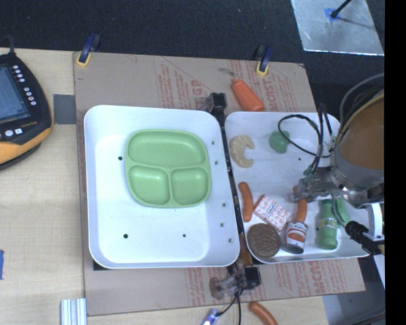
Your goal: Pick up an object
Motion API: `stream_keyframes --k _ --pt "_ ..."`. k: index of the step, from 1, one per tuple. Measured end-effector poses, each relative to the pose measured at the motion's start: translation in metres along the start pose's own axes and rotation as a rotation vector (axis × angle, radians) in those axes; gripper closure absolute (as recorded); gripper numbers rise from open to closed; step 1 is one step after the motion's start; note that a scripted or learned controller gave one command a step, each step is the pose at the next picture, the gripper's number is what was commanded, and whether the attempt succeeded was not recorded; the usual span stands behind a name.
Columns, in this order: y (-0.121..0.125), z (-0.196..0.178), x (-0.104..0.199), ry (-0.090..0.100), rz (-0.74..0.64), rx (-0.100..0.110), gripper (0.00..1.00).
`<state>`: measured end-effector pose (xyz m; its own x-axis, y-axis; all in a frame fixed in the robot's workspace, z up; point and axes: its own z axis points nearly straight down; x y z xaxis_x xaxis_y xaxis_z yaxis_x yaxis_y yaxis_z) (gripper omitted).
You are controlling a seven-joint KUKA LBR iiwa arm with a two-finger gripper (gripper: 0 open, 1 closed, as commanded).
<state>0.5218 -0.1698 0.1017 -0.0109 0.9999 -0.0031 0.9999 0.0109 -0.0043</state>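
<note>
The right bin (pixel 294 128) holds several small objects. A beige curved piece (pixel 242 150) and a small green item (pixel 278 141) lie at its far side. An orange sausage (pixel 246 201), a white and red packet (pixel 272 212), a brown round disc (pixel 262 240), a small red-labelled bottle (pixel 296 233) and a green bottle (pixel 327 226) lie nearer the front. My gripper (pixel 312 185) hangs low over the bin's right half, just above the two bottles, with a small orange piece (pixel 300 193) next to it. The arm's grey and orange wrist (pixel 362 144) covers the bin's right edge.
The left bin (pixel 108 235) carries a green three-compartment plate (pixel 168 166). An orange carrot (pixel 247 95) lies on the cardboard beyond the right bin, and another orange piece (pixel 264 311) lies in front of it. A teach pendant (pixel 10 110) sits at the far left. Black cables (pixel 304 131) loop over the right bin.
</note>
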Motion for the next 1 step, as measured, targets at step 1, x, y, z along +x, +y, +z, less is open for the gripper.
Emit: stream_keyframes --k 1 --pt "0.0480 -0.1033 0.0509 0.004 0.006 -0.003 1.00"
